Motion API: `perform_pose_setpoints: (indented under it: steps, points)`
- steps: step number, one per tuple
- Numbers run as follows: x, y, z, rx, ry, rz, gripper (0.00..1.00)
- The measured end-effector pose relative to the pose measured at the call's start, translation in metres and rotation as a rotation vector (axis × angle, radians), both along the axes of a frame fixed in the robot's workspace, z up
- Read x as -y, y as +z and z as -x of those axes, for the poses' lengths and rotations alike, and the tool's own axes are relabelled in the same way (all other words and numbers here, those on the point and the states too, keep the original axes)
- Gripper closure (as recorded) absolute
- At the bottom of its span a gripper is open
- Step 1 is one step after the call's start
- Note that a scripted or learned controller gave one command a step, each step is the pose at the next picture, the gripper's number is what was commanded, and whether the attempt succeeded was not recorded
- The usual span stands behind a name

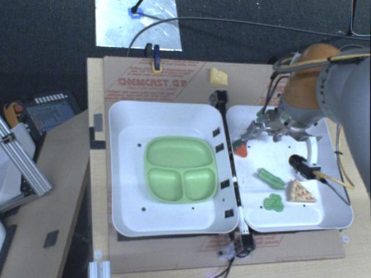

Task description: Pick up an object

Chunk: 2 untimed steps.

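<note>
Orange and small, that little toy piece (240,150) sits against the left wall of the right bin (327,210), just right of centre frame. The gripper (250,133) hangs just above and to the right of it. Near, certainly, but whether it touches I can't say. Claw released or clenched? Cannot tell from this slant, since metal and cables blur together up there.

My read is that the orange piece is the likely pick. It looks like moulded play-food, so light, stiff, a bit slick and not fragile. Best taken across its narrow middle, straight from above, minding the wall close on its left.

Other candidates lie lower in the same bin: a green pod-like piece (271,178), a green broccoli-like lump (273,202), and a pizza-slice toy (301,191), flat and harder to pinch. Over in the left bin (124,155) lies a green divided plate (178,169).
</note>
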State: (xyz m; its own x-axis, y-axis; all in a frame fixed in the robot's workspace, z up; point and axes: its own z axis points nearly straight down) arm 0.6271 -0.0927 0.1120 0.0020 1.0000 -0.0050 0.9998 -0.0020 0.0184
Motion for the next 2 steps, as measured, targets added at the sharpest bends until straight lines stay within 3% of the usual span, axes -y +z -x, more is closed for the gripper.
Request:
perform_pose_setpoints:
  steps: [1, 2]
  points:
    - [0.0028, -0.024, -0.0034, -0.007, 0.001, 0.0, 0.0]
    - [0.0002, -0.0154, -0.002, -0.013, 0.003, -0.004, 1.0]
